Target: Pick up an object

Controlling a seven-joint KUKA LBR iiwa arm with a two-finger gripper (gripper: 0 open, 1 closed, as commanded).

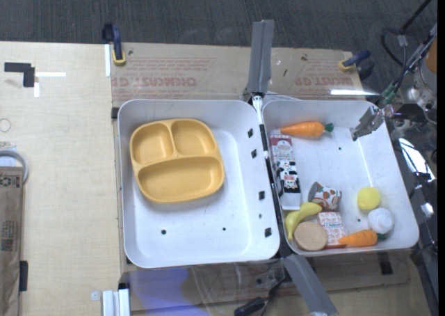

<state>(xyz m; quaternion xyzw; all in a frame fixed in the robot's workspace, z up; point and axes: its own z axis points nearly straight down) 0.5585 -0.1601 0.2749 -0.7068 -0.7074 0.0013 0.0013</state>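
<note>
- The orange plastic carrot with a green top point(304, 129) lies in the right white bin point(348, 168), long axis left-right, green end pointing right.
- The gripper point(366, 125) hovers right of it, apart; whether the jaws are parted, I cannot tell.

Two shallow white bins sit side by side on the counter point(62, 189). The left bin point(188, 238) carries a yellow divided plate point(177, 160) toward its ten o'clock corner. In the right bin point(348, 161), a toy carrot point(304, 129) lies at twelve o'clock, with a long milk carton point(285, 172) along the nine o'clock wall. Toward six o'clock cluster a banana point(299, 217), a round brown cookie point(310, 237), a small red-and-white box point(331, 227) and a second carrot point(357, 239). A small printed packet point(325, 197) lies just above them. At four o'clock a yellow ball point(368, 198) sits just above a white ball point(380, 220). The end effector point(365, 125) hangs over the bin's two o'clock corner, apart from every object.
</note>
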